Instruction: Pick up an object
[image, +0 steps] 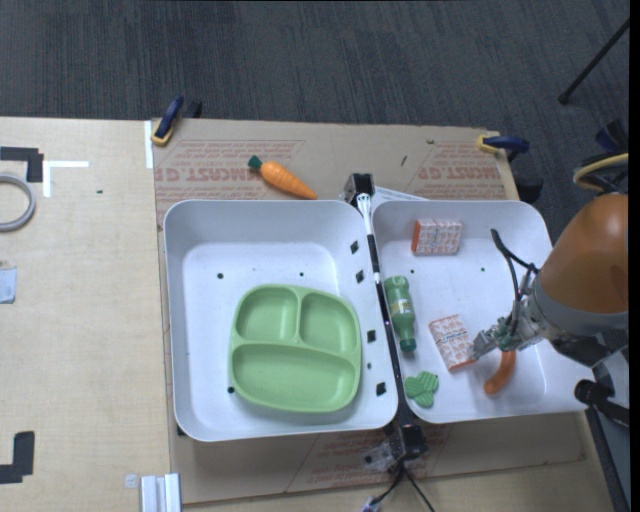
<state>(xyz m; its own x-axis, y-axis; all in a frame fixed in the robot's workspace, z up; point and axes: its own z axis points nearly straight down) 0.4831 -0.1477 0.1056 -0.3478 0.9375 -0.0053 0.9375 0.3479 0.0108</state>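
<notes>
My gripper (493, 342) is low in the right bin (520, 225), near its front right. It hovers between a small red-and-white packet (450, 341) on its left and an orange sausage-shaped toy (500, 373) just below it. It looks close to both; contact is unclear. A green bottle (400, 312) lies along the bin's left wall. A red-and-white box (437, 236) sits at the back, and a green leafy toy (422, 388) lies at the front left corner.
The left bin (200, 300) holds a green divided plate (297, 348). A toy carrot (283, 178) lies on the cardboard behind the bins. The arm's orange band (598, 265) hangs over the right bin's right edge. Clamps grip the cardboard's back corners.
</notes>
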